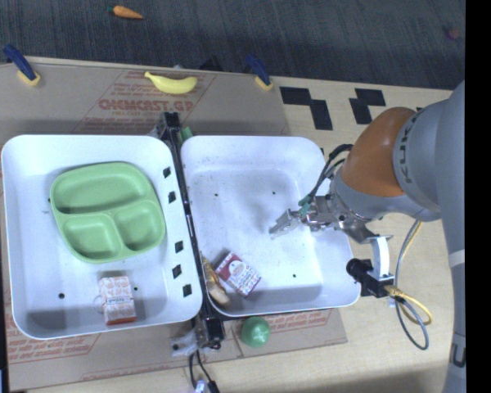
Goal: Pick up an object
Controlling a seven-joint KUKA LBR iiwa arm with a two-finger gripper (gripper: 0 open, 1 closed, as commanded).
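The hand (283, 222) of the grey arm (430, 166) hangs over the right-hand white bin (254, 150), toward its right side, with its fingers pointing left. Whether those fingers are open or closed cannot be told; nothing is seen between them. The bin floor under and to the left of the hand is bare, leaving open room across the bin's middle and far half.

The nearest things to pick lie in that bin's near-left corner: a small red-and-white packet (239, 273), tilted, and just beside it on the left a pale tan object (214, 285) lying against the bin's left wall. Both sit well apart from the hand, close to the near rim.

The left-hand bin (16, 219) holds a green divided tray (106, 211) filling most of its middle and far part, and a small red-and-white carton (116, 299) near its front rim. The two bins touch along a dark divider strip between them.

Outside the bins, on the cardboard-covered counter (229, 97), a yellow banana (171, 82) lies beyond the far rims, and a green ball (255, 331) rests just past the right bin's near rim. An orange object (128, 11) lies on the dark floor beyond the counter.
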